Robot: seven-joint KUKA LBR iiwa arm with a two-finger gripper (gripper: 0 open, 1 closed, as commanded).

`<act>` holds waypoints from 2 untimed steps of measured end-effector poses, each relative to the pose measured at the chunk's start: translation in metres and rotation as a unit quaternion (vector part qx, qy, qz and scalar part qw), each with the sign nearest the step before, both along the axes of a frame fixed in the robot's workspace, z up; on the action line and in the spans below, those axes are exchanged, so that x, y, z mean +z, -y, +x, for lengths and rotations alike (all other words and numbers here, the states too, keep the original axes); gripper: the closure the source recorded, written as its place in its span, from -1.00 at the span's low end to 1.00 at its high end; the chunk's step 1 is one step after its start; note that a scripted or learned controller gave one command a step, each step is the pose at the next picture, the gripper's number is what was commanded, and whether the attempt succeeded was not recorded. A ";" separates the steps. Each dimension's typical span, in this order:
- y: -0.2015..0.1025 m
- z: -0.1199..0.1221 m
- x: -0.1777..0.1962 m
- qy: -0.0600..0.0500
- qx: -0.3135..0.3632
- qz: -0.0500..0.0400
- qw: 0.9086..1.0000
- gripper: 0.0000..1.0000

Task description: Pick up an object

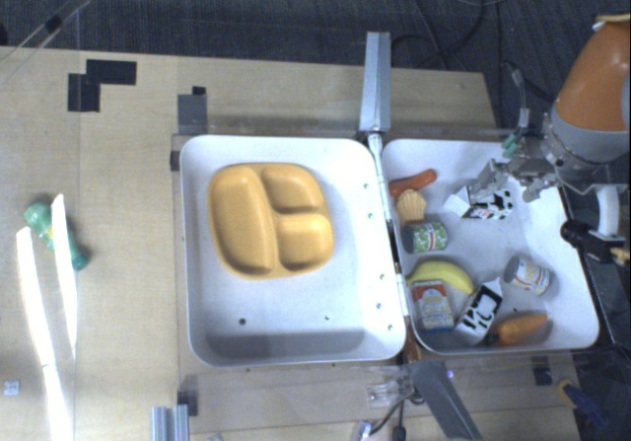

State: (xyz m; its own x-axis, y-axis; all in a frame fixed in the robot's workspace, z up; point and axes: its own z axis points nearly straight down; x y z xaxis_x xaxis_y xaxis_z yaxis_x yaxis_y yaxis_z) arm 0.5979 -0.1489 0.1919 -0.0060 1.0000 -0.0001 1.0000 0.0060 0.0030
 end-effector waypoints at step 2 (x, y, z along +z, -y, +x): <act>-0.042 -0.063 -0.101 0.007 0.216 -0.003 0.976 -1.00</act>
